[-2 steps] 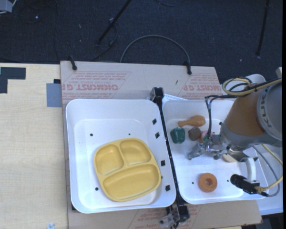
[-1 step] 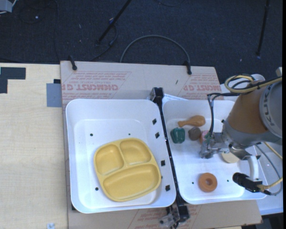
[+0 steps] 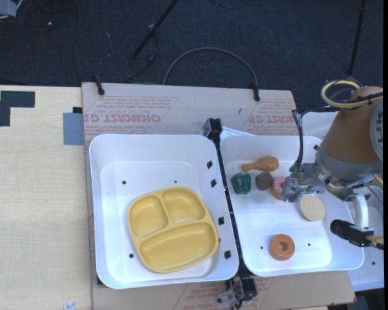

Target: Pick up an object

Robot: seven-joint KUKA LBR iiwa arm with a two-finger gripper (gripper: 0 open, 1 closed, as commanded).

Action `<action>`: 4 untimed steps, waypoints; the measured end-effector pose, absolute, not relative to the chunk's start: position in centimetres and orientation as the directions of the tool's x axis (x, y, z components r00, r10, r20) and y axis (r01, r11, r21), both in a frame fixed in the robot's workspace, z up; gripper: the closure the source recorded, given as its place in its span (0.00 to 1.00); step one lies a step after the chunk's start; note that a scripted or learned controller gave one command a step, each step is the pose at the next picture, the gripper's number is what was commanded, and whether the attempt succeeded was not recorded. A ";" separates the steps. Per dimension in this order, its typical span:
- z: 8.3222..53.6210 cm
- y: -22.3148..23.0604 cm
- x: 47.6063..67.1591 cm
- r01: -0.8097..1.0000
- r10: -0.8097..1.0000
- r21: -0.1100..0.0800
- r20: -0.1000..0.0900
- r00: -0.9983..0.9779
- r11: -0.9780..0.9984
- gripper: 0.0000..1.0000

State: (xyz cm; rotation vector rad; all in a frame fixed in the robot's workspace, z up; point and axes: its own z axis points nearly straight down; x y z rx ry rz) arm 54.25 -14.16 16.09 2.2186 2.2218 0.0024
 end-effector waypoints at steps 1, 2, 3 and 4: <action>21.0 -13.5 55.0 1.000 1.000 0.001 0.000 -0.002 0.002 1.00; 22.3 -13.5 55.0 1.000 1.000 -0.001 0.000 -0.002 0.002 1.00; 21.9 -9.2 53.1 1.000 1.000 -0.005 0.003 -0.003 0.003 1.00; 22.0 -5.1 52.3 1.000 1.000 -0.005 0.003 -0.004 0.004 1.00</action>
